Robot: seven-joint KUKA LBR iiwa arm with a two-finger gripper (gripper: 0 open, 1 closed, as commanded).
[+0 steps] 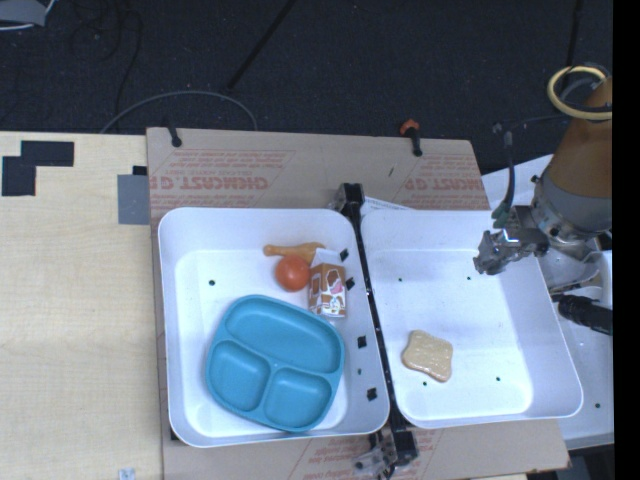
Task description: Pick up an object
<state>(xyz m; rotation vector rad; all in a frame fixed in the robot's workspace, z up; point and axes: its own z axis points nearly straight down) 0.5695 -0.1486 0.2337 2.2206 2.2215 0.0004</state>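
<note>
Tan flat bread-slice-shaped object (pixel 428 355): matte, rounded corners, lies flat in right bin (pixel 560 368), front-left area. Gripper (pixel 492 252) over right bin's back-right, well apart from it; claw state: cannot tell. Left bin (pixel 180 268): glossy blue three-compartment plate (pixel 275 362), small printed carton (pixel 328 290), text unreadable, red ball (pixel 292 273). Cardboard (pixel 300 173) beneath: mirrored print, illegible.

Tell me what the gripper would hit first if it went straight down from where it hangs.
Probably the bare floor of the right bin near its far right corner; the gripper hangs there, well clear of the cracker. Depth is hard to judge.
</note>
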